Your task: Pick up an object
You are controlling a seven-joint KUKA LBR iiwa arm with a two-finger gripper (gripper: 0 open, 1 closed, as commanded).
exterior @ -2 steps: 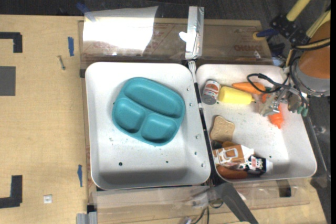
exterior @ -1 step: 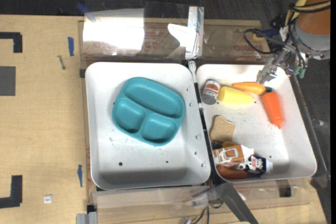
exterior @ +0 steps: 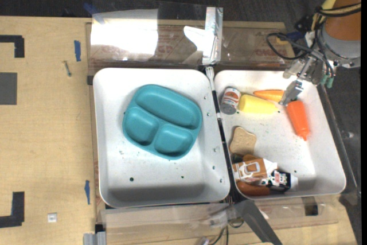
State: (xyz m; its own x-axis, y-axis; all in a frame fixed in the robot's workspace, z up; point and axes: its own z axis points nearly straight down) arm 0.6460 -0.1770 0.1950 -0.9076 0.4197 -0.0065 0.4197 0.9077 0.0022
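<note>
Nearest the camera, at the front edge of the right bin (exterior: 330, 172), a brown packet (exterior: 252, 169) with white print lies flat, with a small black-and-white item (exterior: 280, 179) touching its right end and a dark reddish piece (exterior: 252, 187) tucked just in front of it. Just behind the packet rests a slice of toast (exterior: 243, 139), tan and slightly tilted. Left of that bin, across the shared rims, the left bin (exterior: 109, 140) carries a teal divided plate (exterior: 162, 120) lying near its middle, its three compartments facing up. Farther back in the right bin, an orange carrot (exterior: 299, 119) lies lengthwise toward the bin's right side, well apart from the toast. Behind the toast a small can (exterior: 230, 100) sits close to the bin's left wall, and a yellow piece (exterior: 258, 104) lies on its side just right of the can. A thinner orange piece (exterior: 268, 93) lies just behind the yellow one, touching or nearly so. Over the bin's far right part the gripper (exterior: 293, 90) hangs just above the carrot's back end and beside the thin orange piece; its fingers look slightly apart with nothing between them. Behind both bins a clear sheet (exterior: 155, 31) stands on the tabletop (exterior: 40, 123).
</note>
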